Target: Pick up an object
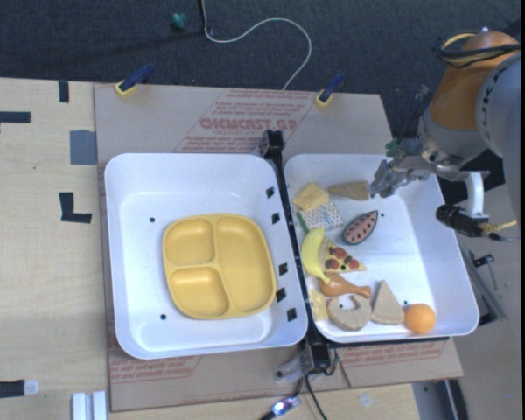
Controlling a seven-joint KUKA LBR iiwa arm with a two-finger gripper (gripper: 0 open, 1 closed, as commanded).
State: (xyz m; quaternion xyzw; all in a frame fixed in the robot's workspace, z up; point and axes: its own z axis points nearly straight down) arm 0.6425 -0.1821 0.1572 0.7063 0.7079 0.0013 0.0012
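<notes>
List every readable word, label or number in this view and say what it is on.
"CHEMGARE MSI" or similar, red print, blurred and uncertain, on the cardboard under the bins.
A smaller red line beneath it: too blurred to read.
Faint red print on the cardboard's front edge: unreadable.

1. The arm (494,103) is a thick, rounded grey body with smooth casings.
2. An orange band (462,86) wraps it above the wrist, with a dark cable looped across its top.
3. The gripper (387,182) is small, grey and blocky (finer detail is too blurred to read).
4. A white bracket with a black cylindrical part (465,215) sits under the wrist.
</notes>
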